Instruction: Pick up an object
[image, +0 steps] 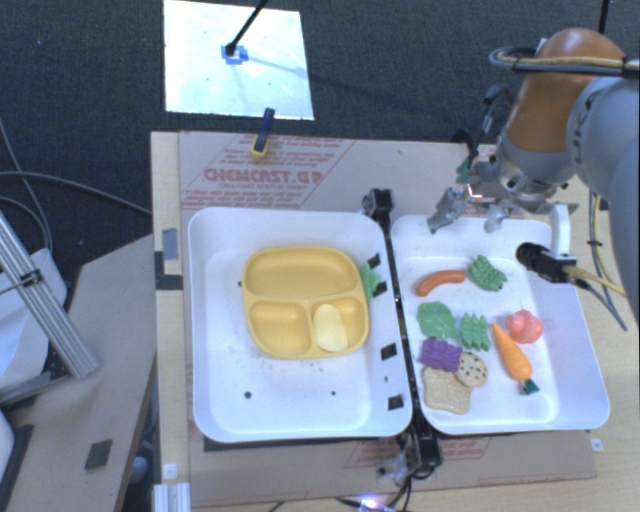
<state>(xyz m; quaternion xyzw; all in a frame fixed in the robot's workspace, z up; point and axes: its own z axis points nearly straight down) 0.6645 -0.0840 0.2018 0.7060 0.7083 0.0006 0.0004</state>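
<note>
My gripper (470, 216) hangs open over the far edge of the right bin (580, 400), with nothing between its fingers. Below it in that bin lie several toy foods. An orange-red sausage (441, 282) and a green leafy piece (487, 272) are nearest the gripper. Further forward are a green lettuce leaf (436, 320), a small green piece (474, 331), a pink piece (523, 326), a carrot (513, 355), purple grapes (439, 353), a cookie (471, 370) and a slice of toast (446, 391).
The left bin (215, 300) holds a yellow divided plate (300, 275) with a pale yellow piece (331, 327) in one compartment. A small green item (372, 281) sits by the divider between the bins. A black fitting (545, 262) sticks in at the right bin's right side.
</note>
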